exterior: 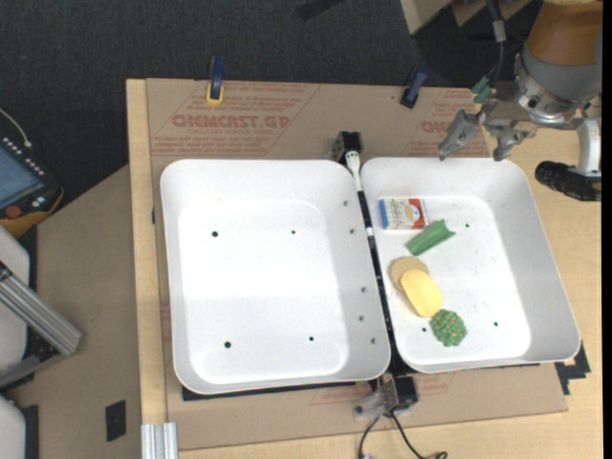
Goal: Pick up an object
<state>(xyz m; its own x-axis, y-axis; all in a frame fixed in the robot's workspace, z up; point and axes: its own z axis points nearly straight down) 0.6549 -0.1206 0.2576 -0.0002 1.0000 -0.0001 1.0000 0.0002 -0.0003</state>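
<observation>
Bright, even light from overhead floods both white bins (258, 285), and their floors come close to washing out, the left one palest across its middle. Shadows are soft and short, tucked under the bin rims along the cardboard sheet (287, 108). The dark carpet (143, 27) swallows detail. Focus is fair but grainy, and the arm (564, 36) at upper right looks slightly soft.

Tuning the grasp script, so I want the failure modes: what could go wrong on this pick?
1. The items crowd together: the yellow piece touches the broccoli, and the green stick lies against the box, so a grab may nudge or catch a neighbour.
2. They sit near the right bin's left wall, which could block a finger.
3. The gripper hangs over the far rim, away from every item.
</observation>
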